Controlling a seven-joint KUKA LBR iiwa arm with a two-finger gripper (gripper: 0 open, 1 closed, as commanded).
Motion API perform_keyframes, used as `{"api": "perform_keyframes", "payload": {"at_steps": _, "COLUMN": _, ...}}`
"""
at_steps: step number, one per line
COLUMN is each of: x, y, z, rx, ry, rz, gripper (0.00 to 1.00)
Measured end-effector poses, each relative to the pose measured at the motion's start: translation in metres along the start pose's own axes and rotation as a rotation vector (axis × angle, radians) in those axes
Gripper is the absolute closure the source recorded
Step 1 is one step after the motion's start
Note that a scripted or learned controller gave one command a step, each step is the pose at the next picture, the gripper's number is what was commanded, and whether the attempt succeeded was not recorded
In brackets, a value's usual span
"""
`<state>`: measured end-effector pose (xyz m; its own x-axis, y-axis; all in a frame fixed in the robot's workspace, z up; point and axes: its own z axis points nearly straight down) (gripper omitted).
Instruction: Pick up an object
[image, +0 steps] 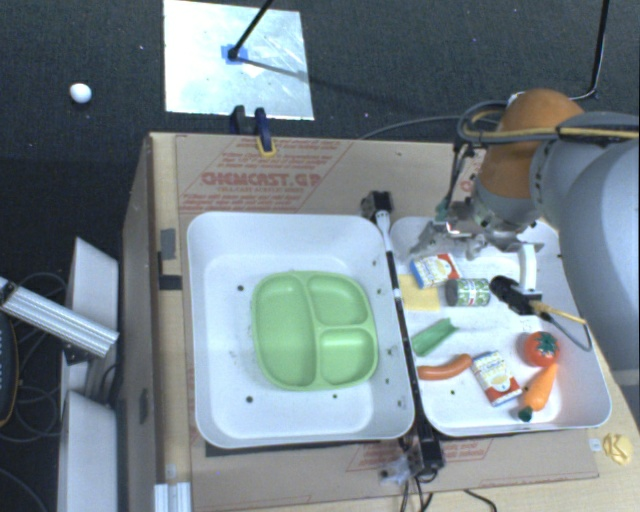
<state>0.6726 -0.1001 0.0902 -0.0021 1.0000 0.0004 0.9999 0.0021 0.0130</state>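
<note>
I see the arm over the right bin's far end. The left bin holds a green tray. My gripper hangs just above a small carton; its opening I cannot tell.

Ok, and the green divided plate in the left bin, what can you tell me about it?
The green plate is a rounded-square tray, plastic by its look, pale green, split into three compartments: one long one on the left, two smaller on the right. It lies flat, right side up, near the middle of the left bin, slightly toward that bin's right wall. Nothing rests in it and nothing else touches it.
</note>
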Motion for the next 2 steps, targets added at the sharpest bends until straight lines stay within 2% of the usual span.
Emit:
{"api": "perform_keyframes", "payload": {"at_steps": 1, "x": 0.008, "y": 0.0, "z": 0.0, "rx": 0.0, "ry": -0.001, "rz": -0.002, "gripper": 0.0}}
{"api": "perform_keyframes", "payload": {"at_steps": 2, "x": -0.002, "y": 0.0, "z": 0.0, "rx": 0.0, "ry": 0.0, "rz": 0.0, "gripper": 0.0}}
